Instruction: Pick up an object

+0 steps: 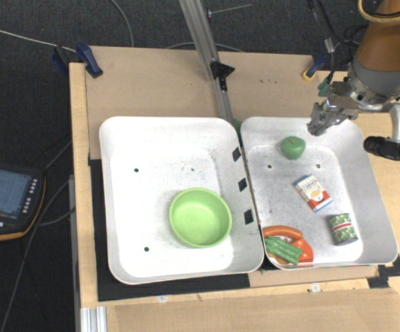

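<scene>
The right bin holds a green apple-like fruit near its back, a small white and orange carton in the middle, a green can at the front right, and an orange plate with green vegetables at the front left corner. My gripper hangs over the bin's back rim, just up and to the right of the green fruit, apart from it. Nothing shows between its fingers.
The left bin holds a light green bowl near its front right. A metal pole slants down to the gap between the bins. Blue clamps sit at the bench's back corners. A teach pendant lies at far left.
</scene>
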Controlling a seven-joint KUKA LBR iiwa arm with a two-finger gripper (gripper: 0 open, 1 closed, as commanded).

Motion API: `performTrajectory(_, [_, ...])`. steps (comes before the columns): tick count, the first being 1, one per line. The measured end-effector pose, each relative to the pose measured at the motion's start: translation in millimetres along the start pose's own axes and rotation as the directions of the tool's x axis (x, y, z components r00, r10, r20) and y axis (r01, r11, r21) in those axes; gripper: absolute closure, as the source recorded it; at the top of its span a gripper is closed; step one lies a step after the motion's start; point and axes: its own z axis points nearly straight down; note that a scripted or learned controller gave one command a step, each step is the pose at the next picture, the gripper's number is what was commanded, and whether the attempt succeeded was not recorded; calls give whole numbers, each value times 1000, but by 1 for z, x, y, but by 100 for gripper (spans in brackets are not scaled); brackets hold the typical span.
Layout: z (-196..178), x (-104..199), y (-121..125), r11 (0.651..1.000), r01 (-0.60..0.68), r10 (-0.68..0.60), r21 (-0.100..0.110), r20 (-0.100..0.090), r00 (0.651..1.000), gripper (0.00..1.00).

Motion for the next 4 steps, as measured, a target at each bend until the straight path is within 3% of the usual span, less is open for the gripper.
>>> performTrajectory(3, [-3, 131, -27, 1000, 3, -3, 1, -1, 1000, 100])
performTrajectory(4, [-14, 189, -39, 1000, 4, -4, 0, -2, 1000, 100])
